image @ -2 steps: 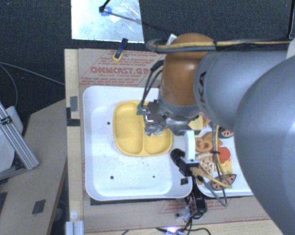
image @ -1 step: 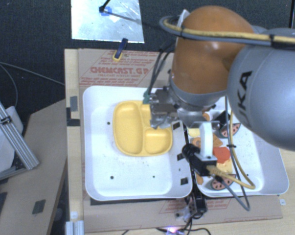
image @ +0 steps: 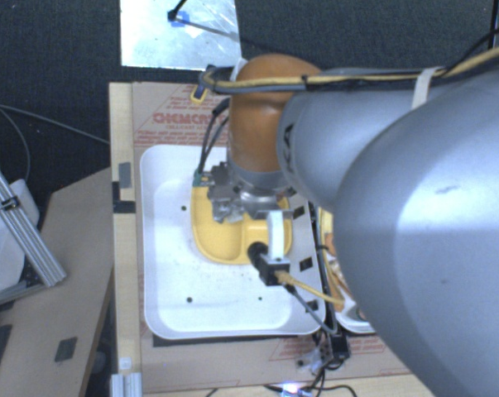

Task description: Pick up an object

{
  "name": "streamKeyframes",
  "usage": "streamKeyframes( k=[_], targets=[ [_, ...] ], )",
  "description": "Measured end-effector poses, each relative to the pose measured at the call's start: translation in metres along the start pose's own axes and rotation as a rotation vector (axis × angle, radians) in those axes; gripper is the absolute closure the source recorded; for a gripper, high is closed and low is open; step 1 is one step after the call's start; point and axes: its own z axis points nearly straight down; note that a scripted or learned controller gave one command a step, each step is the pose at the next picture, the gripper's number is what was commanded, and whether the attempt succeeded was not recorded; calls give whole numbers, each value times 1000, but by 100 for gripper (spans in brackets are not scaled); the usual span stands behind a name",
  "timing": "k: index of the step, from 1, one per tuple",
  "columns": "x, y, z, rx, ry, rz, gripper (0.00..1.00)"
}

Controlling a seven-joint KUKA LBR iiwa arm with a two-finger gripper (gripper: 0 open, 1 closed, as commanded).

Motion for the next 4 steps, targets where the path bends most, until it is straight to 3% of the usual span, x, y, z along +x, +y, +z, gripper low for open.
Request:
streamKeyframes(
  k=[1, 2, 3, 4],
  targets=[
    [16, -75, -17, 0, 4, -3, 100],
    [-32, -27, -21, -9, 2, 7, 100],
    [-120, 9, -91, -15, 1, 11, 100],
    [-114, 7, -87, -7, 3, 1, 0]
  ],
)
